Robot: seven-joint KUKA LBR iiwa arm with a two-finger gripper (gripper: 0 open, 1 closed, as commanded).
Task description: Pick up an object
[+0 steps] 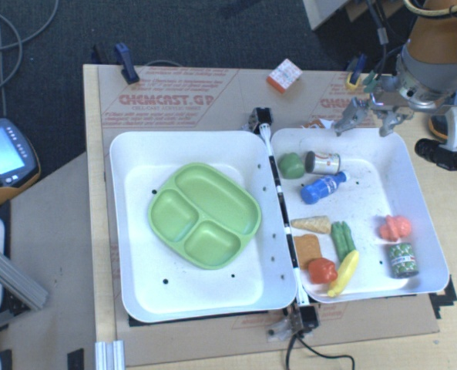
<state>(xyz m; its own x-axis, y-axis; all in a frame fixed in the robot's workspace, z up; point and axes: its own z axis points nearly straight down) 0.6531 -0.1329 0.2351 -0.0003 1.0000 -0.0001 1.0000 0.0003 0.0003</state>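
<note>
Gripper (371, 116) open and empty over right bin's (422, 195) far edge; nearest pickable objects, silver can (323, 163) and blue bottle (321, 188), near far-left corner; best centred over one, then lowered straight.

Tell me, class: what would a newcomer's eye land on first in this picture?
Probably the green tray, alone in the left bin. Next, the colourful clutter in the right bin: a blue bottle, a tomato and a banana near the front. The gripper hovers open over that bin's far edge.
</note>
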